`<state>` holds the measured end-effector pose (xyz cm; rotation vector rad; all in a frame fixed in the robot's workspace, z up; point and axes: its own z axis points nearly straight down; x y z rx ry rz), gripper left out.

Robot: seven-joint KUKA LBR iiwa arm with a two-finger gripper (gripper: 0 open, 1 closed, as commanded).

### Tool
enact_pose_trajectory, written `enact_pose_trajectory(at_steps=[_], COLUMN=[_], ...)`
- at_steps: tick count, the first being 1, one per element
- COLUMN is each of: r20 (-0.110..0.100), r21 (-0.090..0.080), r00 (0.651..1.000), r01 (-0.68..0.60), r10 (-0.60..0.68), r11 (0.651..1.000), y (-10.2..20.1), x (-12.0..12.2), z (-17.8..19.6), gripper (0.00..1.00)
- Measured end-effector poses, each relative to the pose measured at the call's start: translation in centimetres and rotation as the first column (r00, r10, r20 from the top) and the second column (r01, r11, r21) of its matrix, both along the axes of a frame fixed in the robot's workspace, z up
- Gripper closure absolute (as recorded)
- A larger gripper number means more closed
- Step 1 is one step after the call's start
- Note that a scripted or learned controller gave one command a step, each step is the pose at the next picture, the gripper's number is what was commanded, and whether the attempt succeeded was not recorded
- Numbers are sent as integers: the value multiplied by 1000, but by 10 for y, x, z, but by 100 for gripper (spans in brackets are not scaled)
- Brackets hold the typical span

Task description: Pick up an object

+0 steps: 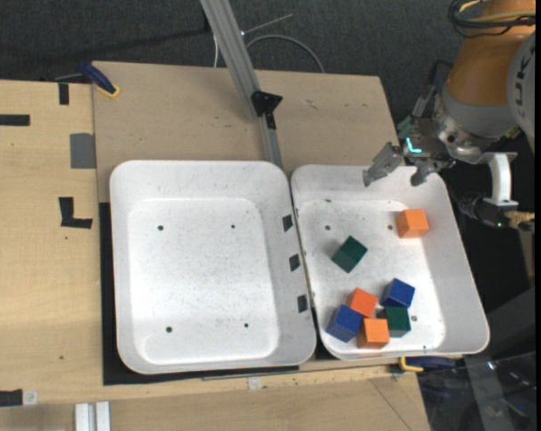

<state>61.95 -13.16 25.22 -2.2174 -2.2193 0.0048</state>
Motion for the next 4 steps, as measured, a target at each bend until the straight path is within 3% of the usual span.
enact_pose_trajectory(at_steps=[1, 4], r20=[4, -2], r21=[-1, -1], r00=[1000, 1000], r01=[-1, 0], r10=[1, 0], r11=[1000, 1000], y=[0, -13], x=[1, 4], z=[3, -156], gripper=[0, 0])
